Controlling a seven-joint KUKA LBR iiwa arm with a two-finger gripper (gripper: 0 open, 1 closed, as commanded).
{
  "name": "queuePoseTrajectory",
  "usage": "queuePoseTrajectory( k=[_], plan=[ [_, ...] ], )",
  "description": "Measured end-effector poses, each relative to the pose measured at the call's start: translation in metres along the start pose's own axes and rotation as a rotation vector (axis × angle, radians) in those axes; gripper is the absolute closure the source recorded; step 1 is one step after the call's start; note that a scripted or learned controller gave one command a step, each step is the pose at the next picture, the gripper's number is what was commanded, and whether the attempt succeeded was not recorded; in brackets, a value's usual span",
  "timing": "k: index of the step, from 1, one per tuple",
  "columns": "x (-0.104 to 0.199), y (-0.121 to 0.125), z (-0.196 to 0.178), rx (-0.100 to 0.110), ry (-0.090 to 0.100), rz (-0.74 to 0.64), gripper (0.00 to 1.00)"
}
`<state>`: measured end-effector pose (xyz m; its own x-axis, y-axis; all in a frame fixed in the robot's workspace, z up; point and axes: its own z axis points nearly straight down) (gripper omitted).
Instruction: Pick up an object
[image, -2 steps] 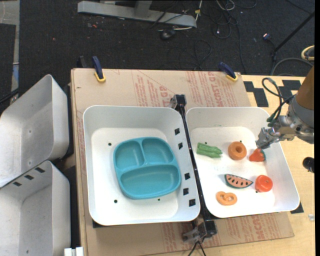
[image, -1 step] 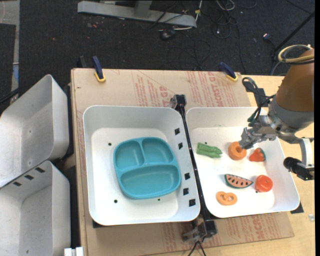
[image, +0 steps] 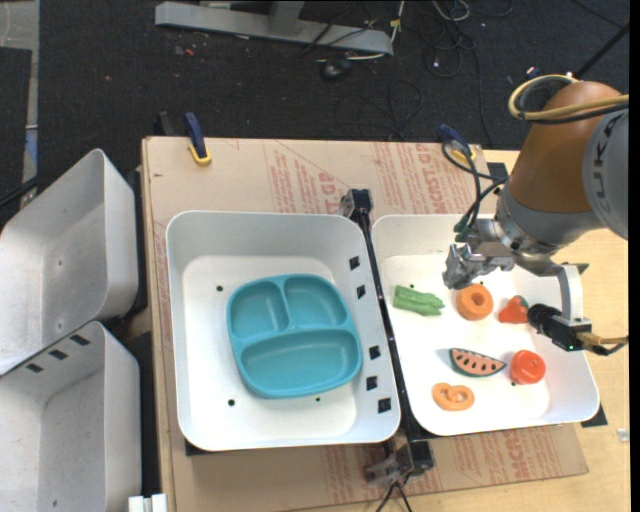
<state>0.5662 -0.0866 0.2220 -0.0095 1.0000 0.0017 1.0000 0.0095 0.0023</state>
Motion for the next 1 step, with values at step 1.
queuePoseTrajectory(
  k=[1],
  plan=[
    [0.0620, 0.0091, -0.0073, 0.001, -0.001, 0.002, 1.00]
  ],
)
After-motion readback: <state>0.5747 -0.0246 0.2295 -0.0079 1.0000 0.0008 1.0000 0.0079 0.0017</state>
